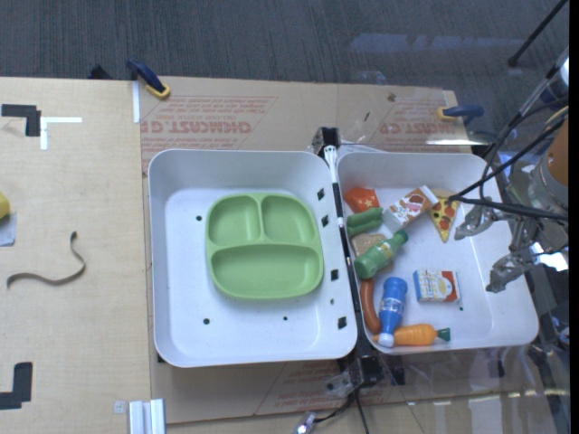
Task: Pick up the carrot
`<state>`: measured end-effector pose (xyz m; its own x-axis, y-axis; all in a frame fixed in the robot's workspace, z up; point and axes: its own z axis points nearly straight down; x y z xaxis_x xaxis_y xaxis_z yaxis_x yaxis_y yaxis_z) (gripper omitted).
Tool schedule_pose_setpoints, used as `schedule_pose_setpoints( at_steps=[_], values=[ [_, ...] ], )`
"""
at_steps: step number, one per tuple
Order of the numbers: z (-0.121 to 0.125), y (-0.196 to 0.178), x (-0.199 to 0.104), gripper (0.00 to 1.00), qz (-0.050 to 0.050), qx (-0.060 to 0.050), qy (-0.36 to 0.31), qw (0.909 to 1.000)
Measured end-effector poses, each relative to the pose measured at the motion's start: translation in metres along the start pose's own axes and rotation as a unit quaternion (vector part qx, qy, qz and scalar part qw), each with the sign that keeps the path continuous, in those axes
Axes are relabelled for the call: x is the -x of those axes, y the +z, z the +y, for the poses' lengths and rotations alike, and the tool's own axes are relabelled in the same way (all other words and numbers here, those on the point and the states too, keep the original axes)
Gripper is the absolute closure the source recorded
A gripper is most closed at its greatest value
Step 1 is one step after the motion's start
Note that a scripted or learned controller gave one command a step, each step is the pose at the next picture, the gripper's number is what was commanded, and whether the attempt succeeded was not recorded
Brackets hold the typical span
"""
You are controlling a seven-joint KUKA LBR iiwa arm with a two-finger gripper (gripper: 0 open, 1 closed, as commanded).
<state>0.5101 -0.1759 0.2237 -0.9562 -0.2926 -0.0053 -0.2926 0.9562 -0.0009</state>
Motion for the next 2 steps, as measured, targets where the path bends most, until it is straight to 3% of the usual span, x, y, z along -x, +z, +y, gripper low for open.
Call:
schedule_pose_setpoints(
  at_steps=[1,2],
  values=[
    [-0.018,0.113,0.04,0.0,0.001,0.001,-0.015,0.9999],
    [-0.067,0.13,0.073,0.0,-0.002,0.0,-0.1,0.995]
  ],
)
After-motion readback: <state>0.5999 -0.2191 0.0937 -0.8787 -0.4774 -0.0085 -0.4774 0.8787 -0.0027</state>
